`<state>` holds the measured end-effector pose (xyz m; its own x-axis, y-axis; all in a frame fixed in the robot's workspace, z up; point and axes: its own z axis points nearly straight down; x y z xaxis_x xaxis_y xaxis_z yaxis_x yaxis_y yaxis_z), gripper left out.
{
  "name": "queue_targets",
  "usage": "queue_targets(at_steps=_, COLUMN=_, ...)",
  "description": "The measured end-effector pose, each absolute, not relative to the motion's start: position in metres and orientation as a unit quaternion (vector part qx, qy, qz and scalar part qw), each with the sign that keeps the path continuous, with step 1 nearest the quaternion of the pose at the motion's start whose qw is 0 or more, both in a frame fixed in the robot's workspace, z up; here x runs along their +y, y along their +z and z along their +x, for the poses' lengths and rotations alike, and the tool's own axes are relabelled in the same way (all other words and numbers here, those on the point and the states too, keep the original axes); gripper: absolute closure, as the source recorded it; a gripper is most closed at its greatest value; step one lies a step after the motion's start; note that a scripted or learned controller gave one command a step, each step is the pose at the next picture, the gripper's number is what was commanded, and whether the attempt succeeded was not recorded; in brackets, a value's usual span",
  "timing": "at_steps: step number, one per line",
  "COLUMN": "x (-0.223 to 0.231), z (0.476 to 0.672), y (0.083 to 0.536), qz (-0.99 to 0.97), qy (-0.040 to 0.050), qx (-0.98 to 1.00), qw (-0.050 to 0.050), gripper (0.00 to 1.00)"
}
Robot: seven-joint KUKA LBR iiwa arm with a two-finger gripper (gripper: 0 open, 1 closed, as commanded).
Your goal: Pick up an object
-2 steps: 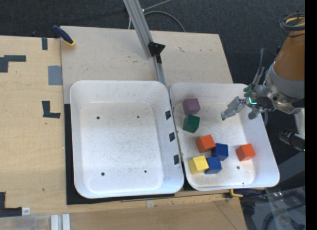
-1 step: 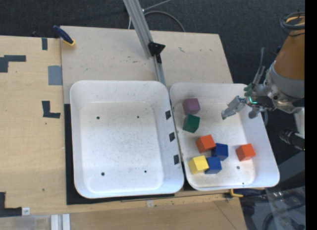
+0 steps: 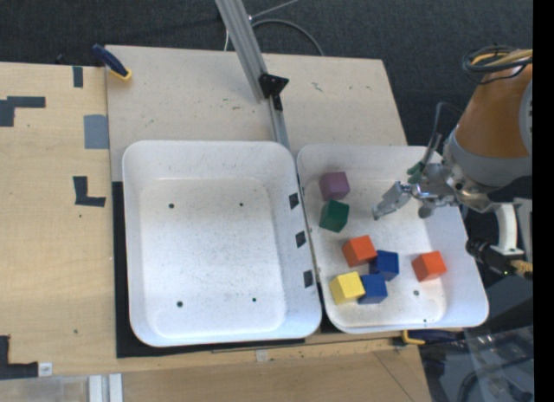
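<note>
Blocks are seen gathered in the right bin, toward the table's right edge: a purple cube, a green cube, an orange cube, two blue cubes, a yellow cube and a lone orange cube nearest the bin's right wall. The pincer is hung above the bin's middle, nothing gripped; whether its fingers are parted cannot be told. The lone orange cube is judged the easiest target, being free of neighbours. The arm's upper links are cut off at the frame's right.
</note>
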<state>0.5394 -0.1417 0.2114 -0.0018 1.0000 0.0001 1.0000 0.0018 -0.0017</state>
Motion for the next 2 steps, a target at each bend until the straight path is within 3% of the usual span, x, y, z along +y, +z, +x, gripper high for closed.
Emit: queue_targets(at_steps=2, x=-0.125, z=0.54, y=0.108, qz=-0.707, qy=0.0021, qx=-0.708, qw=0.003, gripper=0.0)
